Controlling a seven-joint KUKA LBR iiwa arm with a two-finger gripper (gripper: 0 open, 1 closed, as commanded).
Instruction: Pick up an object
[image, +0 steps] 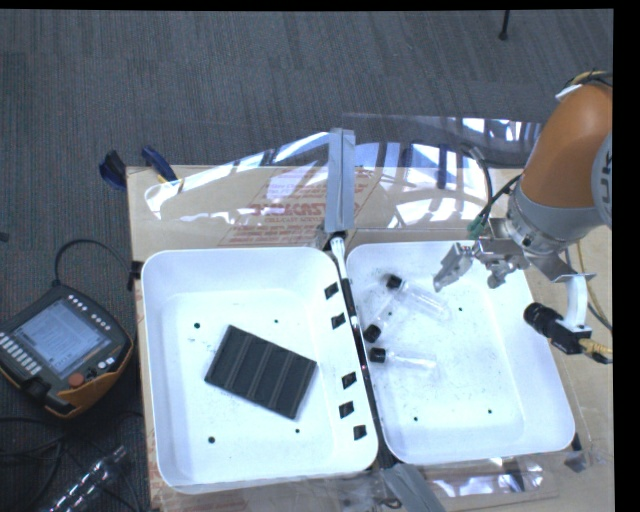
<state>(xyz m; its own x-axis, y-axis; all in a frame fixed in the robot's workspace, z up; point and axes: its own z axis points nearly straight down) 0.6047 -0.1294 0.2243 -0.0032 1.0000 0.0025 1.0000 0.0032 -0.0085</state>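
Observation:
The right bin (520, 400) holds three clear tubes with black caps. One tube (418, 297) lies near the bin's back, one tube (381, 318) is beside the left wall, and the third tube (407, 358) rests near the middle. A black ribbed slab (261, 371) lies flat in the left bin (170, 290). My gripper (472, 270) hangs over the back of the right bin, to the right of the rear tube and apart from it. It is open, with nothing between its fingers.
Several black clips (346, 380) line the wall between the two bins. A clear plastic screen (300, 190) stands behind the bins. A teach pendant (60, 345) lies on the floor at the left.

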